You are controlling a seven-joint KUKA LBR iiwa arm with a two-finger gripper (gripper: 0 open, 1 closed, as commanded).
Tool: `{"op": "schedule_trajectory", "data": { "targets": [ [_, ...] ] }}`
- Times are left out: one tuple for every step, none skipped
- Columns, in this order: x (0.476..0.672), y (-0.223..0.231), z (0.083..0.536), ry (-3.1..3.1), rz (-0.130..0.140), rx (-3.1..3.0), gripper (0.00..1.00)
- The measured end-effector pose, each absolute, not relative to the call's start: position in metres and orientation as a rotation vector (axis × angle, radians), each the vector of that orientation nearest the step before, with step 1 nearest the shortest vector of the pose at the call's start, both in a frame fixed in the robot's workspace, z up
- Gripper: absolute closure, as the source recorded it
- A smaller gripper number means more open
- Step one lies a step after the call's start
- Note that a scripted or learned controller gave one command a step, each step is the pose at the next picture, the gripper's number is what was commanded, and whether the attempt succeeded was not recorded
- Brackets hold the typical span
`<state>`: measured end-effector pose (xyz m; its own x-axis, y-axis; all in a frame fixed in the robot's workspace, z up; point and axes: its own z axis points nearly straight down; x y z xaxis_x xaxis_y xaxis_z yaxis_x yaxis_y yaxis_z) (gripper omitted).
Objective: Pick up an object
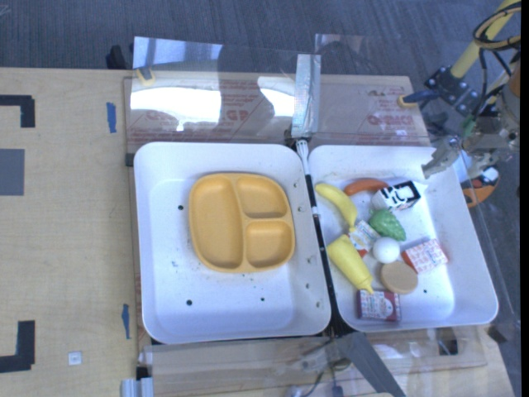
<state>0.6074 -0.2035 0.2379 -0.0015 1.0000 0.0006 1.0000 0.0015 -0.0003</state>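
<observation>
The metal hand (pixel 446 151) hovers over the right white plastic bin's (pixel 471 246) upper right corner; its finger spread cannot be told. In that bin's middle lie a curved yellow banana (pixel 337 203), glossy yellow bottle (pixel 352 263), white ball (pixel 386 250) and tan disc (pixel 399 278). A smooth yellow three-compartment tray (pixel 241 220) sits centrally in the left white bin (pixel 165 304).

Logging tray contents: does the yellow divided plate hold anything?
Empty. The yellow divided plate in the left bin shows three bare compartments.
</observation>
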Motion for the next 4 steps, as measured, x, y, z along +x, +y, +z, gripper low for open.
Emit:
{"op": "schedule_trajectory", "data": {
  "targets": [
    [0.560, -0.174, 0.097, -2.100, 0.010, -2.323, 0.00],
    [0.577, -0.109, 0.095, -2.139, -0.001, -2.294, 0.00],
    [0.609, -0.101, 0.088, -2.316, -0.003, -2.131, 0.00],
    [0.610, -0.101, 0.100, -2.319, -0.009, -2.134, 1.00]
  ]
}}
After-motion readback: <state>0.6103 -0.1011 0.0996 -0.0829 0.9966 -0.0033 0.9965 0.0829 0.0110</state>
